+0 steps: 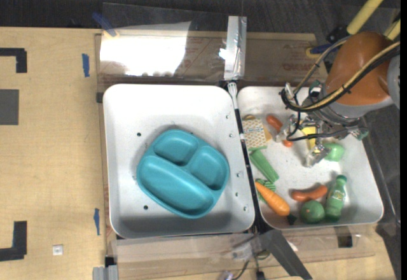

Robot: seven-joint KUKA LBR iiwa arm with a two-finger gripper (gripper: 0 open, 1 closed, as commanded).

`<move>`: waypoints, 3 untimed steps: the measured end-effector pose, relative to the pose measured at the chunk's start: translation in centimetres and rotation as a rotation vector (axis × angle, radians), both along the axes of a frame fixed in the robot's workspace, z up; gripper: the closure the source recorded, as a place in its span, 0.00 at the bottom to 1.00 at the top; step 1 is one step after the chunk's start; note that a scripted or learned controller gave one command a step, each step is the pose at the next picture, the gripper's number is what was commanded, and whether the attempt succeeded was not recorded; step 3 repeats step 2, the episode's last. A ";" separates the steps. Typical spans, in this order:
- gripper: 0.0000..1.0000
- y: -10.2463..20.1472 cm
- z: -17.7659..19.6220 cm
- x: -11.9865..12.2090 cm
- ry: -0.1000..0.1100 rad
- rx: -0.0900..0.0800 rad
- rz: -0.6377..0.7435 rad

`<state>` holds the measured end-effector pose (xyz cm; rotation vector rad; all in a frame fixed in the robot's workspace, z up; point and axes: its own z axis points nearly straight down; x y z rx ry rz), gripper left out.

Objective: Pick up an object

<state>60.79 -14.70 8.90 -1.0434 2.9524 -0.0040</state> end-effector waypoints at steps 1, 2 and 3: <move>0.00 3.7 0.1 2.2 -0.003 -0.007 -0.060; 1.00 4.0 1.5 2.5 -0.016 -0.001 -0.061; 1.00 4.0 1.5 2.5 -0.016 -0.001 -0.061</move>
